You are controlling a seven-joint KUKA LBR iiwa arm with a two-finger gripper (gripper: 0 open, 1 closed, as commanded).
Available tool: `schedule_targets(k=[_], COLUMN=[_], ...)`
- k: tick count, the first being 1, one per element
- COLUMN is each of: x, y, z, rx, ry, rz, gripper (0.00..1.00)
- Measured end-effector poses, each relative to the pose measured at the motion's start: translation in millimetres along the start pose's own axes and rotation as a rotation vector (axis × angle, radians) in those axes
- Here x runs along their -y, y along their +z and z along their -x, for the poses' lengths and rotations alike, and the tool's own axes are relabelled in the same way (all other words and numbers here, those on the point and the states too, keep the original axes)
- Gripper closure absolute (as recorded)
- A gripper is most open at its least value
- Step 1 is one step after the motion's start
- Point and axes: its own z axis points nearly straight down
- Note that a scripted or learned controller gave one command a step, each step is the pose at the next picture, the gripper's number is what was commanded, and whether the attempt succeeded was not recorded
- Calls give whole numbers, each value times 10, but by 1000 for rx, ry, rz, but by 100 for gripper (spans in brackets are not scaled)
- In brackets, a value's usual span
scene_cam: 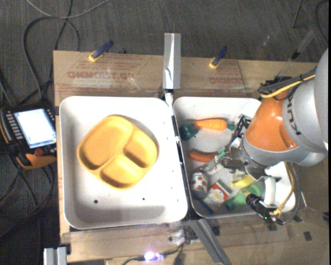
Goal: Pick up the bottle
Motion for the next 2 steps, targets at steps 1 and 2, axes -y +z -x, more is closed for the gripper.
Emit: schedule_targets(k=[1,2], x=[-31,-476], y=[-849,-849], z=[-347,-529], rx=[3,5], ry=[-108,66], rz=[0,0], gripper=[0,0])
